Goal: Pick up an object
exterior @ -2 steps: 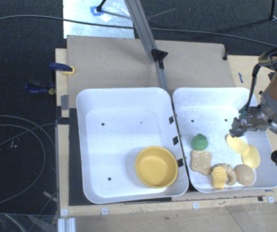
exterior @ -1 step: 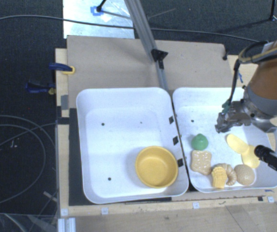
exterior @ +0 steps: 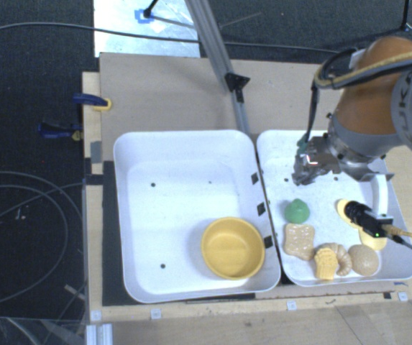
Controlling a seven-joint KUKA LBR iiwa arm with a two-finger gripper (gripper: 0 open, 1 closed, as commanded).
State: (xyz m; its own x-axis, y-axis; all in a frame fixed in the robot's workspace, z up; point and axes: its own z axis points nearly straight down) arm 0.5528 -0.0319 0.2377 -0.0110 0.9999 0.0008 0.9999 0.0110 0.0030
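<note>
The grey arm with its orange band reaches in from 3 o'clock, and its two-finger gripper hangs over the upper part of the right shallow white bin. Whether the gripper is apart or together cannot be told from this slant; nothing is seen clamped in it.

At 6 o'clock from the gripper, near but apart from it, sits a small green dome-shaped piece, smooth and rounded on top, resting on the bin floor. Just beside it at its 6 o'clock lies a flat beige square piece with a waffled face. At 4 o'clock from that one is a knobbly yellow corn-like piece, and at 3 o'clock from the corn-like piece a pale tan egg-shaped piece. These three cluster along the bin's near edge.

The left shallow white bin holds a round yellow plastic bowl, upright at its 5 o'clock corner.
</note>
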